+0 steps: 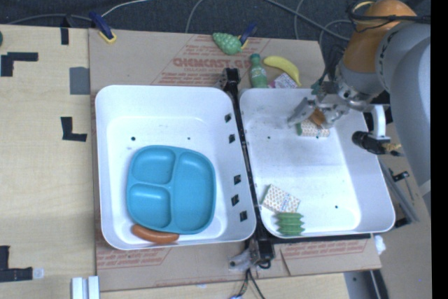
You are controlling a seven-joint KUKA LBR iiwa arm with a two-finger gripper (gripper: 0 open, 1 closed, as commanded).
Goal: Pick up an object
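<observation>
1. The gripper sits in the upper part of the right bin, over a small orange-and-green object that lies just below its tips. Whether the claw is apart, together or clamped on that piece cannot be told — the metal parts and the piece run together.
2. Risk, as a judgement: the piece is small and close to the bin's upper wall, so the tips could close beside it or only nip an edge, and it could slip free on the lift.
3. A second risk — the tips may press on the bin floor and nudge the piece aside instead of trapping it.
4. Count in the right bin: one small piece under the gripper, one patterned packet and one green ribbed item, both in the lower middle of the frame.
5. Count in the left bin: one blue divided plate and one orange sausage-like item at its lower edge.
6. Outside the bins, at upper centre: one banana, one green bottle, one green leafy toy.
</observation>
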